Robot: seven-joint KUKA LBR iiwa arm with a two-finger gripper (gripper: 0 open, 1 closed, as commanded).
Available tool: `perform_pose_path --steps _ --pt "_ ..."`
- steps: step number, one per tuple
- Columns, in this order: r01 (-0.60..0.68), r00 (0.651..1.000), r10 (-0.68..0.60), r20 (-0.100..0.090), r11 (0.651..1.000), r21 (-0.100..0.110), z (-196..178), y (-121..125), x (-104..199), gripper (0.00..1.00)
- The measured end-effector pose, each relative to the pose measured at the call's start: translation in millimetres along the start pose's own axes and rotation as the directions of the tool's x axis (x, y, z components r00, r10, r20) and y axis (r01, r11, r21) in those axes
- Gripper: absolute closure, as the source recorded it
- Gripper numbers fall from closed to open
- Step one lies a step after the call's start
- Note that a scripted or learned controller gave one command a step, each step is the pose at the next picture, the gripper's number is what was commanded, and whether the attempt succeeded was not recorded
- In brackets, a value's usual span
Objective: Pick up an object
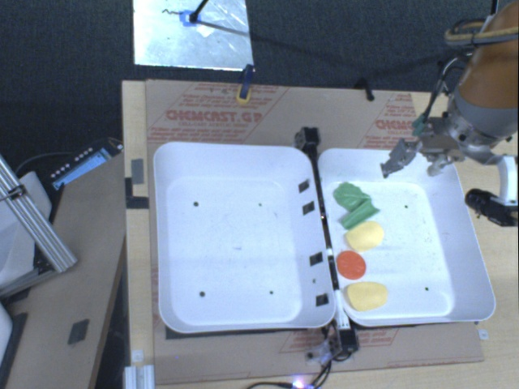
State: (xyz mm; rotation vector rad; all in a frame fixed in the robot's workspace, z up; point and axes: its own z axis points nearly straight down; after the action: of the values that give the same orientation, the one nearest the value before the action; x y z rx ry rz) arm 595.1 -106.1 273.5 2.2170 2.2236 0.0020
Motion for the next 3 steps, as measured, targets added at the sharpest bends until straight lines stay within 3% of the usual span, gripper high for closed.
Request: perform_pose_path --steps 1,2,3 --pt "0.002 1.000 -0.002 -0.005 1.000 0.013 61 -90 53 0.00" --pt "0.004 1.000 -0.004 -0.002 1.000 0.003 90 -96 85 0.00" --pt "0.008 1.000 -0.008 -0.002 1.000 -0.002 89 -64 149 0.00"
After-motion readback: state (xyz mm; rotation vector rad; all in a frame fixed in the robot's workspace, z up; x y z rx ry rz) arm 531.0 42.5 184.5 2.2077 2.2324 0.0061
